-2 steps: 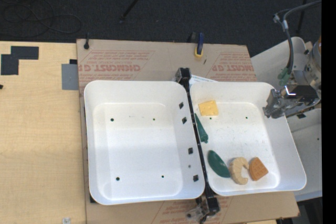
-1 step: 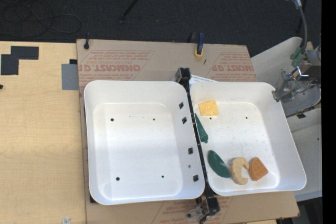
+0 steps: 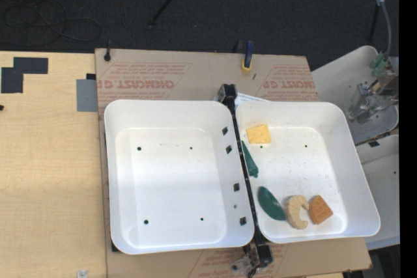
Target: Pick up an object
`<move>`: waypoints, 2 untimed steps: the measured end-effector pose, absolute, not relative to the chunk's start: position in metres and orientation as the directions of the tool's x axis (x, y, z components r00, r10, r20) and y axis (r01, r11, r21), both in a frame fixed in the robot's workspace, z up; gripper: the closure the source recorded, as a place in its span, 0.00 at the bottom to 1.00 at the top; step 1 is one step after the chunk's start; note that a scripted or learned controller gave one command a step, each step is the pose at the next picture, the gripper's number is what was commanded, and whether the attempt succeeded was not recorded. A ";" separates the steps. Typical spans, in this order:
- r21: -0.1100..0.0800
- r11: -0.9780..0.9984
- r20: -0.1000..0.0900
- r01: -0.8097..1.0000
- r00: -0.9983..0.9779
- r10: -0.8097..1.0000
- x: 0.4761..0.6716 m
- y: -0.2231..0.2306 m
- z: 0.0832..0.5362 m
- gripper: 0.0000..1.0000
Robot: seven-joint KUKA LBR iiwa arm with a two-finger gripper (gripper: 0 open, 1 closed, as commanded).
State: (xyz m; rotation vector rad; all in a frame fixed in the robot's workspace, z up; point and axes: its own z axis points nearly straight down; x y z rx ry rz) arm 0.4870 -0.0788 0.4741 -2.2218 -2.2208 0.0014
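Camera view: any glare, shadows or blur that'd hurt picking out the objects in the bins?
Camera view: the left bin is brightly lit, its floor near washed out; soft shading along the walls of the right bin. Yellow block, green pieces, tan item and orange piece contrast clearly, though edges are slightly soft.

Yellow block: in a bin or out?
In. The yellow block lies flat on the right bin floor, near its back wall.

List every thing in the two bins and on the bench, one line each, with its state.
left bin: flat on the bench, white
right bin: flat, beside the left bin
yellow block: lying near the right bin's back
dark green strip: lying along the right bin's left wall
green oval piece: lying flat, beside the cream piece
cream curved piece: lying against the orange piece
orange piece: lying flat
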 end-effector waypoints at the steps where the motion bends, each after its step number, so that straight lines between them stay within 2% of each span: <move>1: 0.001 -0.001 -0.001 1.000 0.001 1.000 0.491 -0.093 0.508 1.00; 2: 0.001 -0.001 -0.001 1.000 0.001 1.000 0.479 -0.114 0.539 1.00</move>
